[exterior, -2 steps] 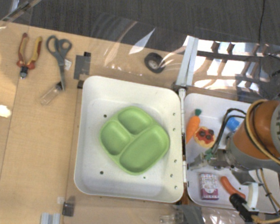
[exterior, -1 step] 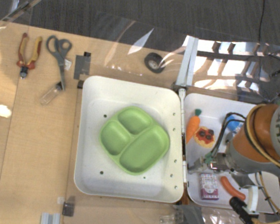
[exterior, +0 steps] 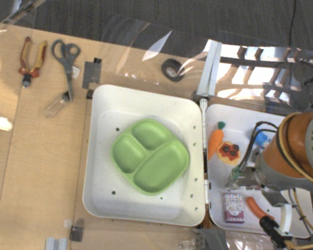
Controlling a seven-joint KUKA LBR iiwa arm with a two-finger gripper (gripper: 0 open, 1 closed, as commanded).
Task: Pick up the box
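Purple box lies flat near the right bin's front edge, beside a red sausage toy. Gripper hovers just behind it, likely lining up; jaws' state cannot be told.

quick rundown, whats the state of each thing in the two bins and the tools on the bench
green divided plate: lying flat in the left bin, compartments bare
box: lying flat in the right bin, near its front edge
toy carrot: lying flat, leafy end away from the camera
pliers: on the bench, handles closed
scissors: on the bench, blades closed
gripper: above the box, not holding it
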